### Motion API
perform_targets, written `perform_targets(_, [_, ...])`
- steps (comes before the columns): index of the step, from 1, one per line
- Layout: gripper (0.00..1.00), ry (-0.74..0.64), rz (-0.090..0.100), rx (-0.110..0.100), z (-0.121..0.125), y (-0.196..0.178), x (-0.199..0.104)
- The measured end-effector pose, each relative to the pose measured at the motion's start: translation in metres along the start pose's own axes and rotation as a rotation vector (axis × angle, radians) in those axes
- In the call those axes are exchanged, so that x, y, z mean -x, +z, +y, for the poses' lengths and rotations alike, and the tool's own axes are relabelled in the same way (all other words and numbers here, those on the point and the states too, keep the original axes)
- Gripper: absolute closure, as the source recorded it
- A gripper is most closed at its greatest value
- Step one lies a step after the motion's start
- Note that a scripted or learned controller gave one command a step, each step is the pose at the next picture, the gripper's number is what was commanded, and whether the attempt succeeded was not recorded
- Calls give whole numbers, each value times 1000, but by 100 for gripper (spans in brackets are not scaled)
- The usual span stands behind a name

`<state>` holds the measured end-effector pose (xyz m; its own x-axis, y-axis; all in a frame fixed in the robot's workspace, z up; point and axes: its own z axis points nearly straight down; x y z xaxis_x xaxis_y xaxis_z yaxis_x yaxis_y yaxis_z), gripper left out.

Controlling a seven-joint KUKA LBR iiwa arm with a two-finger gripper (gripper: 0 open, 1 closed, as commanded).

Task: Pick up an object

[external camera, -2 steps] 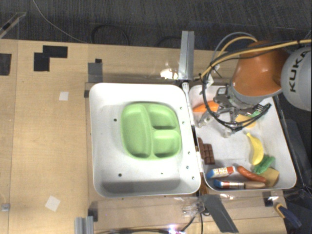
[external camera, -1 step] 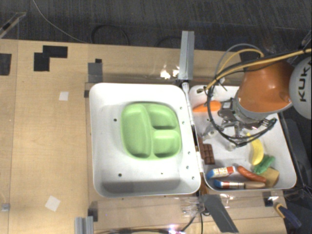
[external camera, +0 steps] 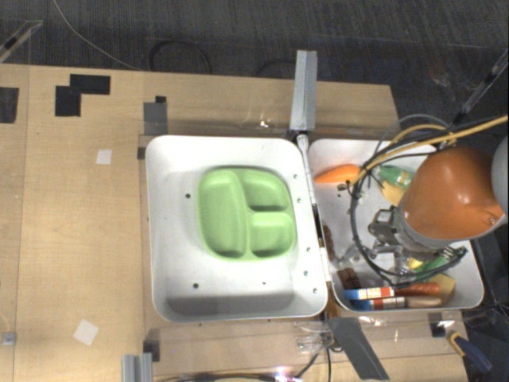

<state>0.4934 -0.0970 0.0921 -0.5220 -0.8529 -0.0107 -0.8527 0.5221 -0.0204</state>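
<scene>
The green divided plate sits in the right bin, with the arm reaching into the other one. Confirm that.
Wrong on the bin. The camera view shows the green divided plate in the left bin; the arm reaches into the right bin, the other one.

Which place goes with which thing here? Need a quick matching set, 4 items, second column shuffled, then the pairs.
Things:
1. green divided tray
2. orange carrot-shaped item
3. arm's orange band
4. red, white and blue marker-like item

Places:
A. along the near edge of the right bin
B. above the right bin, covering much of its contents
C. middle of the left bin
D. far left corner of the right bin

Pairs: 1-C, 2-D, 3-B, 4-A
</scene>
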Motion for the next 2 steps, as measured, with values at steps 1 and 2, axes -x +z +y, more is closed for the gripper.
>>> perform_targets(1, [100, -6, -14, -14, -3, -14, 7])
perform_targets(2, [100, -221, 4, 12, -8, -75, -17])
